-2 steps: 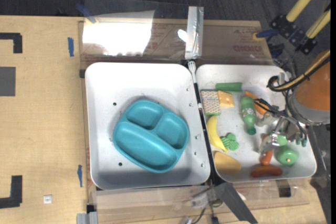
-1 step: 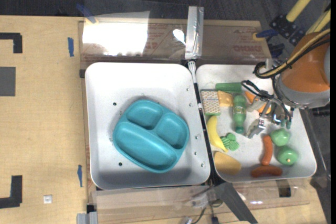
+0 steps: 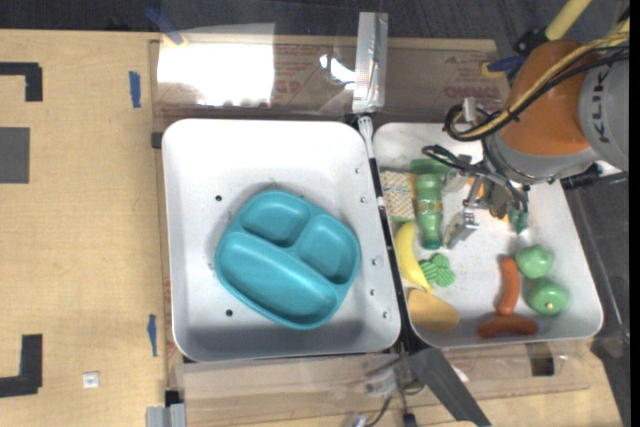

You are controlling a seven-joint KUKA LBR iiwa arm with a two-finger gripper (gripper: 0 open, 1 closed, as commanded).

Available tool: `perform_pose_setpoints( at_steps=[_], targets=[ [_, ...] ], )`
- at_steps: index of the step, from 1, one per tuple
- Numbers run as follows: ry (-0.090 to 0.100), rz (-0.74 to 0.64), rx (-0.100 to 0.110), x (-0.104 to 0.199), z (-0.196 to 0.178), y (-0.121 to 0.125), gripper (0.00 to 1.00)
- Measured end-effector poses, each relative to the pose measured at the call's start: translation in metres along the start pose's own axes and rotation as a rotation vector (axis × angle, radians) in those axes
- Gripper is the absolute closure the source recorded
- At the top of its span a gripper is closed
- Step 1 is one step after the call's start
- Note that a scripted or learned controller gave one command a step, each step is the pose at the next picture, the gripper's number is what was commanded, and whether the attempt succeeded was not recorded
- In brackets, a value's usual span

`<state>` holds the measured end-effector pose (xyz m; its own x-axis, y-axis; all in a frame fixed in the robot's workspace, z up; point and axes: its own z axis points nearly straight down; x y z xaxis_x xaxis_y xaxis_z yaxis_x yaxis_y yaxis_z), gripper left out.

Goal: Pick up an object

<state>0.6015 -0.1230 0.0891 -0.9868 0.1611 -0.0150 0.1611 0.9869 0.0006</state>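
Note:
The right bin holds several toy foods. A green bottle lies near its left side, with a yellow banana and a small green leafy piece below it. An orange carrot, two green apples and a brown sausage lie at the front right. My gripper hangs over the middle of this bin, between the bottle and the apples. It is open, with nothing between its fingers.
A teal divided plate lies in the left bin. A yellow-orange wedge sits at the right bin's front left, and a tan waffle-like piece by the divider. Cables and the orange wrist band hang over the right bin's back.

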Motion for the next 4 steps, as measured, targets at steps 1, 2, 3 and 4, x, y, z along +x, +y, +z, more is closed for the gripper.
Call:
perform_pose_setpoints(
  at_steps=[1,2,3,4],
  targets=[
    [0.002,-0.230,0.000,-0.021,0.001,-0.030,0.00],
    [-0.013,-0.231,0.002,-0.025,-0.014,-0.029,1.00],
    [-0.011,-0.231,0.001,-0.025,-0.013,-0.029,0.00],
    [0.004,-0.259,-0.001,-0.034,0.001,-0.051,0.00]
  ],
)
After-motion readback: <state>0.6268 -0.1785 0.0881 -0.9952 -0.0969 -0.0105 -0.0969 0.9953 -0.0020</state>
